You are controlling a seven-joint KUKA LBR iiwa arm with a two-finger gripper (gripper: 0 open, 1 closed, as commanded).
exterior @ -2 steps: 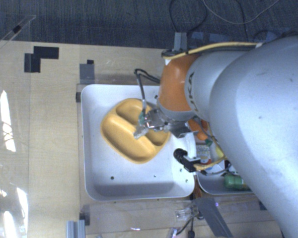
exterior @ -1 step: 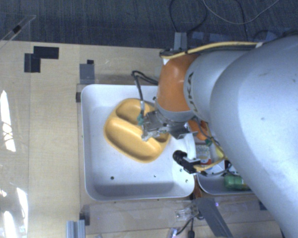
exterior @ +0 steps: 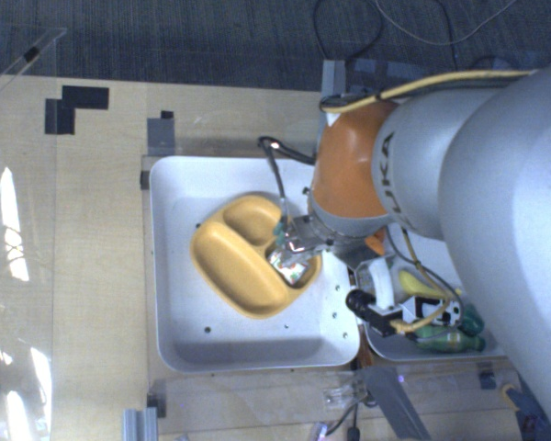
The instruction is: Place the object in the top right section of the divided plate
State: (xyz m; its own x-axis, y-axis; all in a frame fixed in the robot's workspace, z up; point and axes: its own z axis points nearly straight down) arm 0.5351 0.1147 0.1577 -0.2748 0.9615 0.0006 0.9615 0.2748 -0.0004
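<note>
The hand is seen low over the yellow, rounded, divided plastic plate in the shallow white left bin on the desk. Release is best delayed until the top right section is directly beneath. Whether the hand is parted or clamped cannot be told; the object's whereabouts cannot be made out beneath glare and wrist.

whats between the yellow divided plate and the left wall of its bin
Nothing: in the camera view, just bare white bin floor lies between the yellow divided plate and the left wall of the left bin.
</note>
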